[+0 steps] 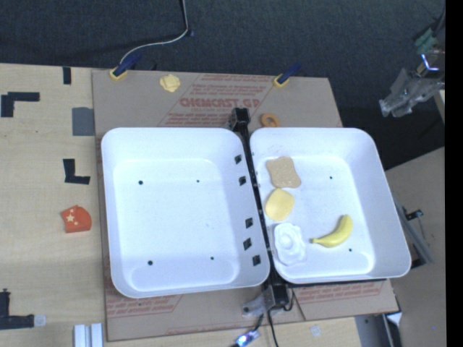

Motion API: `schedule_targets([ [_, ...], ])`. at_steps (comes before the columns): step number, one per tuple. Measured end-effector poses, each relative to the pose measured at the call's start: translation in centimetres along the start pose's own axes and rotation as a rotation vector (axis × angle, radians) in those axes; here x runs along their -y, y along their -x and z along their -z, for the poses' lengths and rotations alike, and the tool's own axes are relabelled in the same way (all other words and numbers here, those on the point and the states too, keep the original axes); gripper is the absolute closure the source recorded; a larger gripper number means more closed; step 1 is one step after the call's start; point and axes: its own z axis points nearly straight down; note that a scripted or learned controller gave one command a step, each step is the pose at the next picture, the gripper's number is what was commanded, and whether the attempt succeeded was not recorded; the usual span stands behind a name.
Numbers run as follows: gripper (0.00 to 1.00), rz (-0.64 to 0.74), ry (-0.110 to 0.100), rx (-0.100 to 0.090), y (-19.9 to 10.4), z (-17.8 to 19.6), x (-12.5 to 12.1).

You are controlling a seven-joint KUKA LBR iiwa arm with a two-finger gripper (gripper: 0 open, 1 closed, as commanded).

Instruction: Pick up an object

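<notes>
Bins first: two shallow white ones sit side by side on a cardboard sheet (217, 100) with red printing. The left bin (119, 215) has just a few small dark dots on its floor. The right bin (362, 157) holds everything worth grabbing, all bunched toward its left side and bottom.

Going top to bottom in the right bin: a tan slice of bread (282, 172) near the divider, then a pale yellow round thing (279, 204) just below it, looks like it's touching or nearly touching the bread. Below that a white lumpy object (289, 243) in the lower left corner — hard to tell what it is against the white floor. A banana (333, 233) lies just to the right of it, curved, tilted up toward the right.

Outside the bins there's a small yellow blob (170, 83) on the cardboard near the top edge, a little orange ring (269, 120) just above the right bin, and a red chunk (76, 219) lying on the wooden bench well off to the left. Two yellow-and-blue clamps pin the cardboard's top corners, and a white cable (173, 38) snakes across the dark floor up top.

The gripper (406, 96) is way up at the right edge, over the dark floor and well apart from the bins — nothing in it as far as I can see. It's blurry grey metal at that angle, so can't say how it's set.
</notes>
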Motion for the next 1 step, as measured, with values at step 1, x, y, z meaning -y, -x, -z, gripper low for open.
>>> schedule_targets([
  [1,1.00,0.005,-0.014,-0.001,-7.77,-16.90,-0.41],
])
